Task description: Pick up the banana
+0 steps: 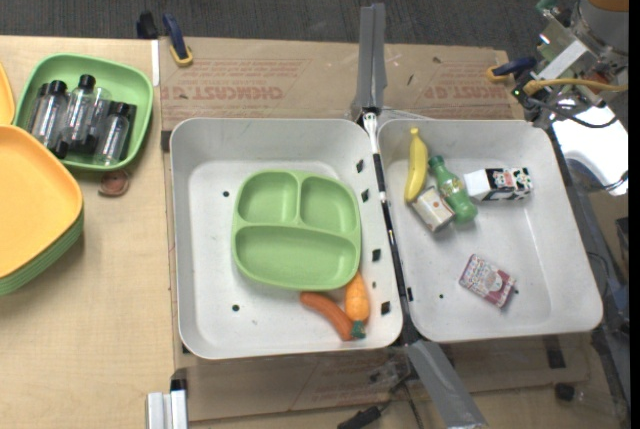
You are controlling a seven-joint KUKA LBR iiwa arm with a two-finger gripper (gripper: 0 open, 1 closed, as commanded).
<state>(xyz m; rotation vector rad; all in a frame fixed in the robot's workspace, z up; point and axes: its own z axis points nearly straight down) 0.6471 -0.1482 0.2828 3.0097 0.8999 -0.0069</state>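
Note:
The yellow banana (415, 167) lies lengthwise in the right bin (560, 317), near its upper left corner and close to the divider. A green bottle (453, 192) and a small brown-and-white carton (433, 210) lie right beside its lower end. My gripper (548, 77) hangs at the top right, above the bin's far right corner, well away from the banana, with cables around it. Nothing shows in its grasp.
A cow-print carton (497, 183) and a pink packet (487, 279) also lie in the right bin. The left bin (200, 217) holds a green divided plate (297, 230), a carrot (328, 314) and an orange piece (357, 299). A tray of bottles (85, 112) and orange plates (35, 207) sit far left.

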